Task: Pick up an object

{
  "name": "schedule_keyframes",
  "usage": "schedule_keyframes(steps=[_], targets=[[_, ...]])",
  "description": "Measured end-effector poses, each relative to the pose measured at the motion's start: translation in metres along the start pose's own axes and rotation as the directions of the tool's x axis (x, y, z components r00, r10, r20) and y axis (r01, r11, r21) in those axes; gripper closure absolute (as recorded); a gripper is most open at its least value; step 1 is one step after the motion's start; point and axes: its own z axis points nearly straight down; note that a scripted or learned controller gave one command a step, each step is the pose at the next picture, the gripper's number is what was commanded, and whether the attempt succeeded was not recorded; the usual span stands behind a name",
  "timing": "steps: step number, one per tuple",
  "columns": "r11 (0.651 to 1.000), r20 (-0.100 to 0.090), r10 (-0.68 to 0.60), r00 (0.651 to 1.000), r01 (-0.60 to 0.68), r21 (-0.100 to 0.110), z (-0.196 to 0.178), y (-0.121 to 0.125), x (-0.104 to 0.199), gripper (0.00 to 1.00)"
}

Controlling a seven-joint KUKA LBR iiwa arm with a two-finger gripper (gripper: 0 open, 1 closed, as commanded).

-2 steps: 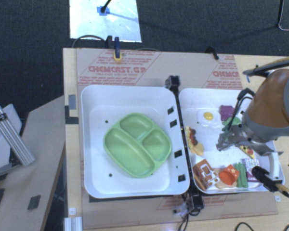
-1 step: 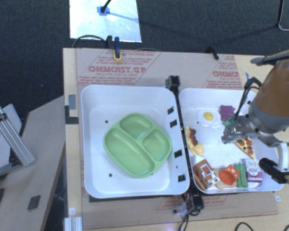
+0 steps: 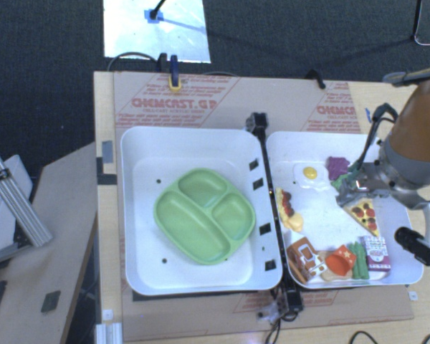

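Camera view: the grey arm with its orange band reaches in from the right, and its two-finger gripper (image 3: 349, 185) hangs low over the right shallow white bin (image 3: 322, 140). Whether its jaws stand wide or narrow I cannot tell; nothing visibly sits between them. The likely target, a yellow toy pizza slice with red spots (image 3: 365, 214), lies just below and right of the jaws, and I cannot tell whether they touch it. A purple toy cluster (image 3: 337, 166) sits just above them, a white fried egg with a yellow yolk (image 3: 310, 175) to their left. Further below rest a brown waffle piece (image 3: 304, 256), an orange toy (image 3: 339, 261), a green piece (image 3: 360, 256) and a small pink-and-white carton (image 3: 376, 254). The toys lie loosely scattered, probably so any one can be taken. Well to the left, the left white bin (image 3: 143, 156) holds a pale green divided plastic plate (image 3: 205, 215).
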Motion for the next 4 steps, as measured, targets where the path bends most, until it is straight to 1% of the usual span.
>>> schedule_keyframes(steps=[1,2,3,4], targets=[[1.0,-0.001,-0.003,1.0,0.003,-0.002,-0.011,0.04,0.033,1.0],[1.0,-0.001,-0.003,1.0,0.003,-0.001,-0.001,0.083,0.059,1.0],[1.0,-0.002,-0.004,1.0,0.004,-0.002,-0.01,0.123,0.097,1.0],[1.0,-0.001,-0.002,1.0,0.002,0.001,0.0,0.128,0.116,1.0]])
